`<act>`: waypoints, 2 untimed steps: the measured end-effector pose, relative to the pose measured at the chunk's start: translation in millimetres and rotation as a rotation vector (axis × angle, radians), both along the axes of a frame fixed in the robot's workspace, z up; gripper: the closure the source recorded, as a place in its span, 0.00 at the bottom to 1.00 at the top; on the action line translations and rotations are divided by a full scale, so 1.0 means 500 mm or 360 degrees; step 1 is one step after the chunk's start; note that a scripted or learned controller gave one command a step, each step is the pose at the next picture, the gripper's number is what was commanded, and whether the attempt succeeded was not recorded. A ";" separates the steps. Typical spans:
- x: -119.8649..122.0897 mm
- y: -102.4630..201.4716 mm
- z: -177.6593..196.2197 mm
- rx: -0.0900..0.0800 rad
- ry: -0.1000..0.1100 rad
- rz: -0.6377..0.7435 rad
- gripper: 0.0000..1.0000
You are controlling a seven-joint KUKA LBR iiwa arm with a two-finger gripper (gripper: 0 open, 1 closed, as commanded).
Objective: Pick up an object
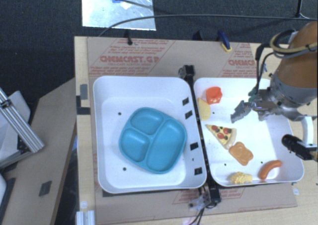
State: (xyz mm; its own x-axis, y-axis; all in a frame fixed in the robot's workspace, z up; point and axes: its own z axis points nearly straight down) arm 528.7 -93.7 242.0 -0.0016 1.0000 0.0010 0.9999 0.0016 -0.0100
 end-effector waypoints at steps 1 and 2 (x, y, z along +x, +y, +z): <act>0.005 0.000 0.011 -0.0002 -0.0018 0.0003 0.00; 0.009 0.012 -0.075 -0.0001 -0.0014 0.0001 0.00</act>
